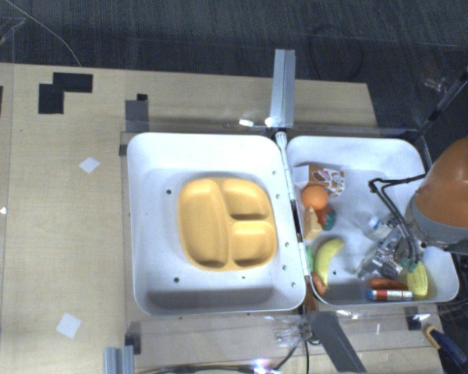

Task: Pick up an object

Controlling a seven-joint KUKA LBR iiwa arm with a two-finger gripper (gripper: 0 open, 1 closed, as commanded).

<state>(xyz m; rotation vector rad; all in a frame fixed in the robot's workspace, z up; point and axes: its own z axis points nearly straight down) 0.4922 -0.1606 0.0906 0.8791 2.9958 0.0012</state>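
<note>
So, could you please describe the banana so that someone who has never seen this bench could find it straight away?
Look in the right bin, the one crowded with small items. Along its left wall, near the front edge, lies the banana, just below an orange ball. It is the curved yellow piece with green tips, larger than the yellow corn by the tool.
</note>
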